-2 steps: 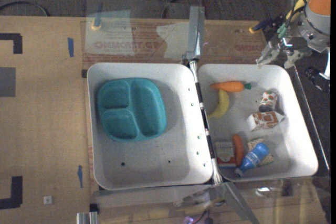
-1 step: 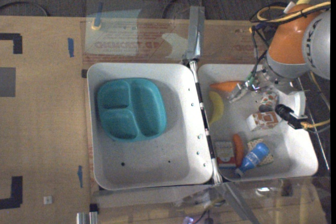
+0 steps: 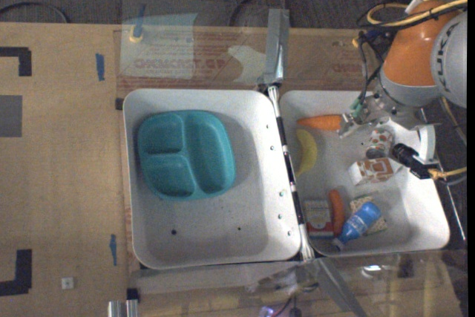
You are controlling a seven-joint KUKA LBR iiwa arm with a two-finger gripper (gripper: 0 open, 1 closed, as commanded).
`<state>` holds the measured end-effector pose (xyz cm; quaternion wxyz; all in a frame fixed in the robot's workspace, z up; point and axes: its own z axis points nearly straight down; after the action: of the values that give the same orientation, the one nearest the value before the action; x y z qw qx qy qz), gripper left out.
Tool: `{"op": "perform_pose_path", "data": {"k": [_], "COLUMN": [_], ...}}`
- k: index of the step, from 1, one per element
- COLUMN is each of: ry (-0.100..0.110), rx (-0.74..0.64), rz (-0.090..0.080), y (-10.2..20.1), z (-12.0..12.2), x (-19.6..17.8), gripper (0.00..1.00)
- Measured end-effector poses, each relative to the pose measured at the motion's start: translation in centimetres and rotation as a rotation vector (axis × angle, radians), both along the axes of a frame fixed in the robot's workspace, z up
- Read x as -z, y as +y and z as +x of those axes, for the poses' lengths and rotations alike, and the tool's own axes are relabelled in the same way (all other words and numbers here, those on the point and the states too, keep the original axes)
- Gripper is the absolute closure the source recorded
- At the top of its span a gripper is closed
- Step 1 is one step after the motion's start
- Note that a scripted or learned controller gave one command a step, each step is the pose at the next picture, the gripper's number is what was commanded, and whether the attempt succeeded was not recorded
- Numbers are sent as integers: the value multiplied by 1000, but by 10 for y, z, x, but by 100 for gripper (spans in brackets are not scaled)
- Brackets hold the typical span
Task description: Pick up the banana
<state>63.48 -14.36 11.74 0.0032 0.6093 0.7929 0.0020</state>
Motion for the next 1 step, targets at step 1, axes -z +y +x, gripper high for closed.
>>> {"op": "perform_pose_path", "data": {"k": [1], "ry": [0], "rx": [1], "rz": [0], "y": [-1], "z": [0], "x": [0], "gripper": [0]}}
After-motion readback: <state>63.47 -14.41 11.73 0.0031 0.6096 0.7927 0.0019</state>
